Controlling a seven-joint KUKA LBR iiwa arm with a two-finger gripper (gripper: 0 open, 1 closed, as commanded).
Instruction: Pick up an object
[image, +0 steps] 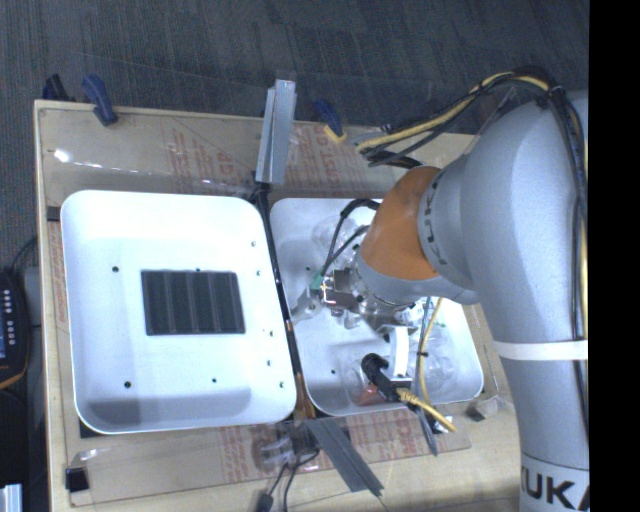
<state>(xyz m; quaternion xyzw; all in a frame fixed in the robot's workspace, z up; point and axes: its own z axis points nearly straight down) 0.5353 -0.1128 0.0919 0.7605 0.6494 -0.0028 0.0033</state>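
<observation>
Grey arm (520, 230) at frame right reaches into right bin (300, 260); left bin (90, 300) holds a dark grate (192, 302).

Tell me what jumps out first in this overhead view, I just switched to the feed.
The big grey arm with its orange band dominates the right side, bent down over the right bin and covering much of it. The left bin stands out next: bright white, with a dark ribbed rectangular panel near its middle. Yellow and black cables loop along the arm near the top.
</observation>
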